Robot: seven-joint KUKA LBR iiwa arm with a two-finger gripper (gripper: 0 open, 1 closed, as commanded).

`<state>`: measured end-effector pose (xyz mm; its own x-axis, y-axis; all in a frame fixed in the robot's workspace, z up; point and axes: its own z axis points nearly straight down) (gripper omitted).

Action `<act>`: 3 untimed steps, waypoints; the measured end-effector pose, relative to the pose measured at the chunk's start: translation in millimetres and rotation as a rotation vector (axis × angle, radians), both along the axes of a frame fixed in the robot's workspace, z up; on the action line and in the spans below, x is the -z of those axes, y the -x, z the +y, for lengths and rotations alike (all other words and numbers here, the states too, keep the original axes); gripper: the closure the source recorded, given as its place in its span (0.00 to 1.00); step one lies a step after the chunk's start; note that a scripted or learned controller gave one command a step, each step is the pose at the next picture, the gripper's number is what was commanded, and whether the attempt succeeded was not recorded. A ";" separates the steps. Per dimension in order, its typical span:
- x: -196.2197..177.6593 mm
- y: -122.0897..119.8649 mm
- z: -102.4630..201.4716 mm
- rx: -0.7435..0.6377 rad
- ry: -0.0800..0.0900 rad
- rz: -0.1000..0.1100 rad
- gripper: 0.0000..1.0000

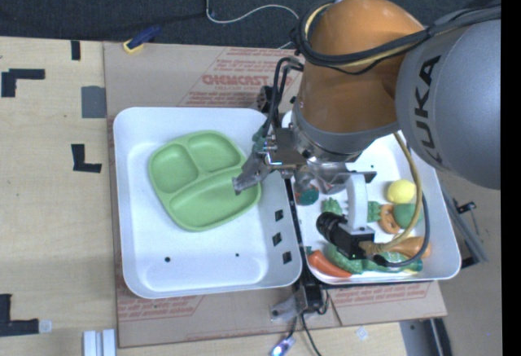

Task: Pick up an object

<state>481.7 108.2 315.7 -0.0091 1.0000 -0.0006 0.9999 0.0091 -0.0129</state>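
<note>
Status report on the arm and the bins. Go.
End effector low over right bin, grip state unclear. Yellow ball, carrot and other toys lie in that bin, none seen held. Green tray in left bin.

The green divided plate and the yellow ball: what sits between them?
In the camera view, the grey arm's wrist and gripper hang between the green divided plate and the yellow ball, above the rims where the two bins meet.

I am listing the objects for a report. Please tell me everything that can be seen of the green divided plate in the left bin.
The green divided plate looks like matte plastic, with rounded corners and three compartments, two small and one large. It lies flat, turned at an angle, in the upper half of the left white bin. A grey part of the arm overlaps its right edge; contact cannot be judged.
</note>
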 end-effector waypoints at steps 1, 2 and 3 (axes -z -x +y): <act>-229.0 -43.8 -38.7 0.009 -0.002 -0.032 0.00; -195.7 -23.0 50.3 -0.001 -0.001 -0.009 0.00; -146.9 -61.3 129.9 0.001 0.000 -0.008 0.00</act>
<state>543.0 238.1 462.5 -0.0076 1.0000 -0.0010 1.0000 0.0076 -0.0047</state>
